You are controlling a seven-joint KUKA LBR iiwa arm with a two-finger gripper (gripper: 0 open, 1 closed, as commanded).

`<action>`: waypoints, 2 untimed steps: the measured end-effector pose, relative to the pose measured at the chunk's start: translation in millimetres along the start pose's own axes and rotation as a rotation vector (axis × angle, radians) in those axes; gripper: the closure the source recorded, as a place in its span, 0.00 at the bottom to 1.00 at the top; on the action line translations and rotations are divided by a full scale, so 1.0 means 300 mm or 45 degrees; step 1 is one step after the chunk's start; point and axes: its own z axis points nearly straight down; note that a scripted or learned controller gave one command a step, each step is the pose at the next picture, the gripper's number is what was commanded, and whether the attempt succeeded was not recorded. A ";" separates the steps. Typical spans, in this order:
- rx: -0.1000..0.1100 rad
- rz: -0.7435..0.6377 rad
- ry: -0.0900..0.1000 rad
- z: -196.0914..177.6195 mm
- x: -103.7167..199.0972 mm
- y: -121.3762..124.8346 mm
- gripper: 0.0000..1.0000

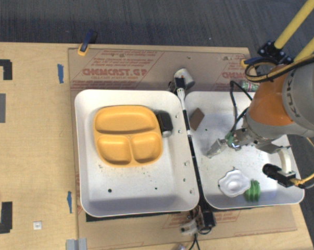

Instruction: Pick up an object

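The gripper (217, 148), its opening impossible to judge, hangs in the right bin (214, 113) up-left of the white cup (233, 184).

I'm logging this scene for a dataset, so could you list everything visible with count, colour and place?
Bins: two, white, side by side on the bench.
Divided plate: one, yellow, left bin.
Black object: one, left bin, at the plate's right edge.
Brown block: one, right bin, upper left.
White object: one, right bin, near the front.
Green object: one, right bin, beside the white object.
Arm: one, grey with orange band, over the right bin.
Gripper: one, low inside the right bin.
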 end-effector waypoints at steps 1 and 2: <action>0.007 0.109 0.002 -0.044 0.046 -0.240 0.00; 0.009 0.262 0.004 0.000 0.086 -0.231 0.00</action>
